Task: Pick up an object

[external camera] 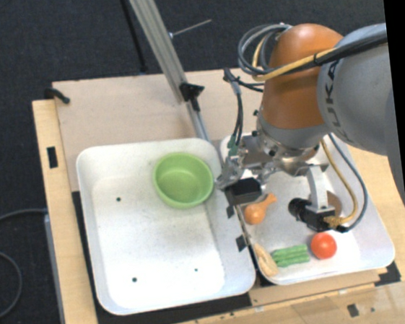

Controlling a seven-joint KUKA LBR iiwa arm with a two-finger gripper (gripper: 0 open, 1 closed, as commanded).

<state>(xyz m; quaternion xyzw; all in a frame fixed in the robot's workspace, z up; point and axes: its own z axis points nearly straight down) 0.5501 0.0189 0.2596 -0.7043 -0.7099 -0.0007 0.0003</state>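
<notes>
The hand (243, 188) hangs over the right bin (376, 250), just above an orange pear-shaped toy (257, 210), its finger state impossible to tell; the approach step appears in progress, and the next move calls for lowering onto the toy.

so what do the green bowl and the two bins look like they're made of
Green bowl: probably plastic, going by its even lime colour, smooth matte surface and thick rounded rim. Left bin and right bin: likely moulded white plastic, with rounded corners, shallow lips and a dull, slightly speckled finish. Thin painted metal can't be ruled out.
</notes>
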